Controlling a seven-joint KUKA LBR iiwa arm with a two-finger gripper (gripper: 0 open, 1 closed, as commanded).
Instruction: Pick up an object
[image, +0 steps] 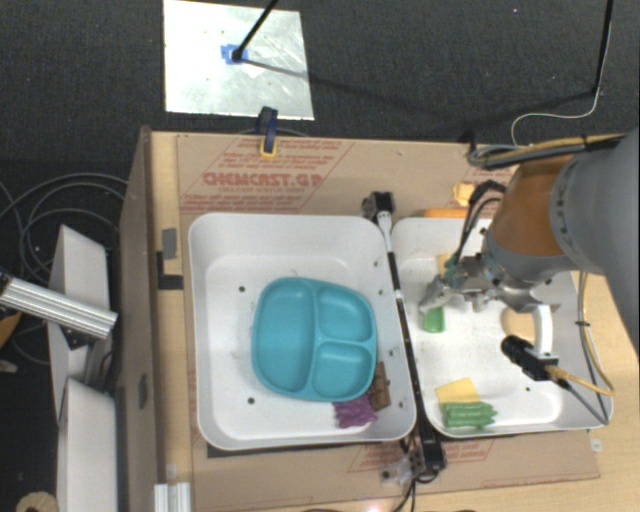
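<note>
The gripper (440, 297) hangs near the left edge of the right bin (485, 352), right by the green piece (432, 321); we cannot tell whether it is wide or closed; we should centre over the piece, descend straight, and close before lifting.

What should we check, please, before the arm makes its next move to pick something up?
1. Gripper is over the right bin: ok.
2. Small green piece lies at the gripper's tip: ok.
3. That piece is actually gripped: cannot tell.
4. Yellow block and green ridged piece lie apart from the gripper: ok.
5. Teal plate sits in the left bin, out of the way: ok.
</note>
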